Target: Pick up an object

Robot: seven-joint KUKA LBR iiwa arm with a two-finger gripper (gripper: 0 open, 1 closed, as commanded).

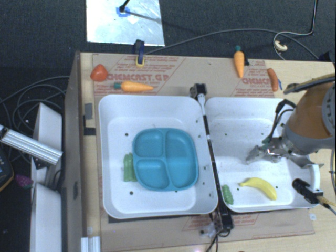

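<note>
Lining cardboard-topped bench (173,70): two white bins (157,109), dark floor.

two white bins (113,140), one blue plate (165,159), one banana (259,187), three carrots (136,87), two green pods (128,168)

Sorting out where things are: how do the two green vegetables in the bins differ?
The green vegetable in the left bin looks longer and lies upright in the view beside the blue plate. The green vegetable in the right bin looks shorter, lies slanted in the near left corner, close to the banana. Both are green and lie flat.
</note>
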